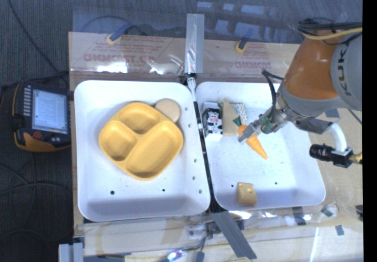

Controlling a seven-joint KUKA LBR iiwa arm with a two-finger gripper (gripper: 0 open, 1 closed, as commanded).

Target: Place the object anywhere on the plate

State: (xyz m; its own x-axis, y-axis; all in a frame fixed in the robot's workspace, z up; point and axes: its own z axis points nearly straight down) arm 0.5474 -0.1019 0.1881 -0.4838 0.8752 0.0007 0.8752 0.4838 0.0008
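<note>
The carrot, an orange wedge-shaped piece, lay in the right-hand bin, in its upper middle part, with its blunt end toward the upper left and its point toward the lower right. The pincer was down at the carrot's upper end, its tips touching or overlapping the orange piece, but whether the tips were apart, together or clamped on the carrot could not be told from this slanted view. The arm reached in from the right, its orange band showing above the grey wrist. The plate, yellow and divided into three compartments, sat in the left-hand bin, well apart from the carrot, with the ridge between the two bins lying between them. A round tan piece rested just beside the plate's upper right rim, touching or nearly touching it. In the right-hand bin, a small black-and-white item and a pale packet with green print lay near the upper left corner, just to the left of the pincer. A tan block sat near that bin's lower edge. A handheld controller rested to the left of the worktop.
</note>
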